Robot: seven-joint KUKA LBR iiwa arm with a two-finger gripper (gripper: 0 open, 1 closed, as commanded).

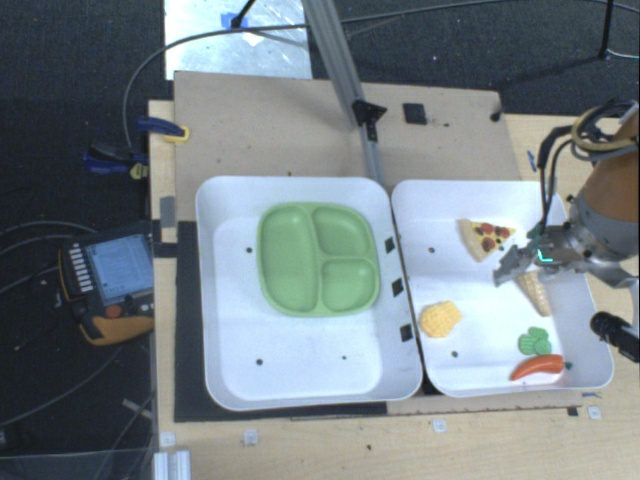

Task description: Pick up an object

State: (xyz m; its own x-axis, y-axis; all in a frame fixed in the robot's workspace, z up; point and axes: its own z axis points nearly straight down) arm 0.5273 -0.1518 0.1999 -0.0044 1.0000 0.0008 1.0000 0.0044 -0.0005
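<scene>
tan cone (535, 292) beneath the gripper (512, 268), whose state cannot be told, could be nudged aside and missed.

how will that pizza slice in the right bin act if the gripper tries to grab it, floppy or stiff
The pizza slice looks like a moulded toy, so probably stiff and light rather than floppy. It lies flat on the right bin, giving fingers little edge to catch, so it may slide on the smooth floor instead of lifting. Its wedge shape will not roll. The gripper is just beside it.
</scene>
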